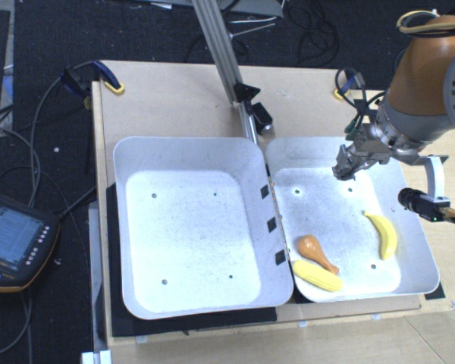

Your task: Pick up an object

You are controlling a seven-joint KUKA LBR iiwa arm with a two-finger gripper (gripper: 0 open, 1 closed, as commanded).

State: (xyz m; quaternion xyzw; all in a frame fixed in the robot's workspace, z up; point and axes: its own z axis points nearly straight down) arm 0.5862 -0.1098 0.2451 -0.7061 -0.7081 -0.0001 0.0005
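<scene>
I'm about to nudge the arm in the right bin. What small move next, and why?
Probably shift the tool toward the near end of the right bin and lower it. It sits above the bin's far part, while the banana, the orange pear-shaped piece and the yellow piece all lie nearer.

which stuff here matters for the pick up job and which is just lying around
For the job:
- banana
- orange pear
- corn cob
- right bin holding them
- gripper

Just lying about:
- left bin
- handheld controller
- clamps
- cables
</scene>
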